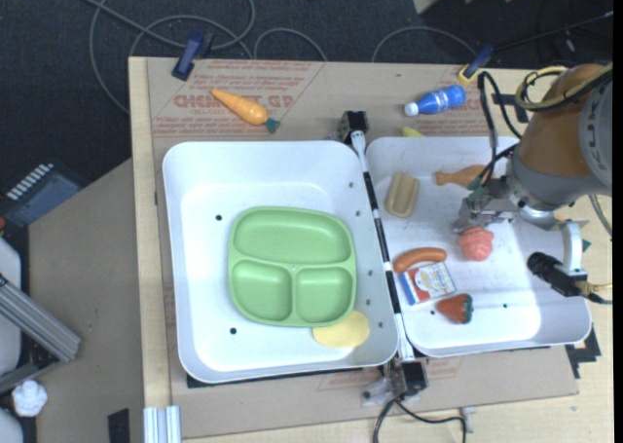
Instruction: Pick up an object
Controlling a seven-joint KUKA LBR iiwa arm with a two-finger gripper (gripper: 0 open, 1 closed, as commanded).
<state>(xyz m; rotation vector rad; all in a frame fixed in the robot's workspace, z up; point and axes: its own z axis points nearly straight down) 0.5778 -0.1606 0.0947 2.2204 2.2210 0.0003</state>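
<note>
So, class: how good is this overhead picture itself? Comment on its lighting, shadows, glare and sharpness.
Camera view: even, soft light; only faint shadows under the green tray and the arm; the white bins look bright, near washed out, with little surface detail; small items such as the pink ball are slightly soft, and the gripper is too small and blurred to read clearly.

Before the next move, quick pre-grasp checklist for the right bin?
1. Gripper over right white bin: ok, sits just above the pink round toy.
2. Pink toy between the fingers: cannot tell.
3. Neighbours clear of the pink toy: ok, orange sausage toy and red strawberry-like toy lie apart.
4. Tan bread-like block away from the gripper: ok.
5. Green divided plate and yellow flat piece in the left white bin, out of the way: ok.
</note>
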